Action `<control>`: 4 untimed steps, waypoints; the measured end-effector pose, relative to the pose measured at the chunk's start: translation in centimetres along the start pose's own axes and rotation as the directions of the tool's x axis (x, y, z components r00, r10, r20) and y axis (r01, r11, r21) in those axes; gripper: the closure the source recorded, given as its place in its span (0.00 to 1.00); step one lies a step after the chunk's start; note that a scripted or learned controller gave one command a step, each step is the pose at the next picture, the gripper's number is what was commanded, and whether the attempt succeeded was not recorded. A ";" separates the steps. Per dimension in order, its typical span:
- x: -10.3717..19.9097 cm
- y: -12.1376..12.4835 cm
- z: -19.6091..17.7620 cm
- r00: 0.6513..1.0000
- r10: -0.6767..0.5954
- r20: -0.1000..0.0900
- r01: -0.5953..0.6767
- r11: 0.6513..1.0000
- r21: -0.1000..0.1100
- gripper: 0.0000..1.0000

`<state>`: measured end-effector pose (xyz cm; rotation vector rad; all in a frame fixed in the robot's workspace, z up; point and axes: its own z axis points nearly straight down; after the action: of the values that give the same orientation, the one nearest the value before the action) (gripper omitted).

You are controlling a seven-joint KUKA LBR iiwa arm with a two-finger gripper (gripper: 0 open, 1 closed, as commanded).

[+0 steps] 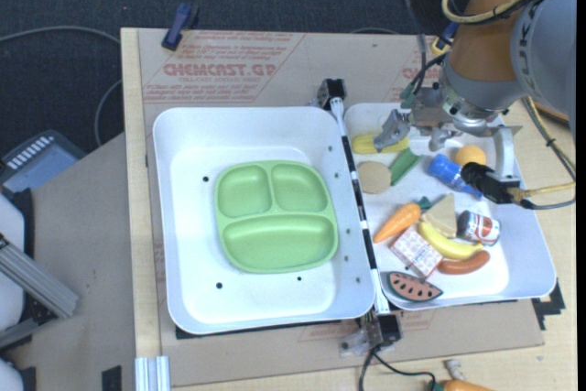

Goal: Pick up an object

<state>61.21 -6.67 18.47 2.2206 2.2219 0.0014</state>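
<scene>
The arm (513, 23), grey with an orange band, reaches in from the right and hangs over the far end of the right bin (531, 275). The left bin (183, 224) holds a green divided plate (275, 215), lying flat near its middle with two small sections on the far side and one wide section on the near side.

The right bin is crowded with toy food. A banana (447, 243) lies with its long axis running from upper left to lower right, curving toward the near right. Just below it a sausage (465, 264) lies almost level. A carrot (397, 222) points its narrow end to the lower left, its green top at the upper right. A watermelon slice (414, 287) lies at the near edge, long axis left to right. A red-and-white checked block (417, 252) sits between carrot and sausage, touching the banana. A small can (478, 227) lies on its side at the banana's right end. A tan round biscuit (373, 176) sits by the divider, with a green pepper (404, 166) slanting beside it. A blue bottle (452, 172) and an orange (472, 156) lie close together under the wrist.

The gripper (414, 125) is low over the bin's far left corner, its fingers (394, 131) apart, one of them touching a yellow piece (368, 144). Nothing is seen clamped between them. The pepper and biscuit lie just nearer than the gripper; the banana group is well apart from it.
</scene>
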 end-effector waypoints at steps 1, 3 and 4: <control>-4.9 -1.4 10.0 1.000 0.001 0.001 -0.001 1.000 0.002 0.00; -2.7 -7.5 10.0 1.000 0.001 -0.001 -0.001 1.000 0.003 0.00; -3.1 -8.9 10.0 1.000 0.001 -0.001 -0.001 1.000 0.003 0.00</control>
<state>52.34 -9.82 8.43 2.2232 2.2228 -0.0010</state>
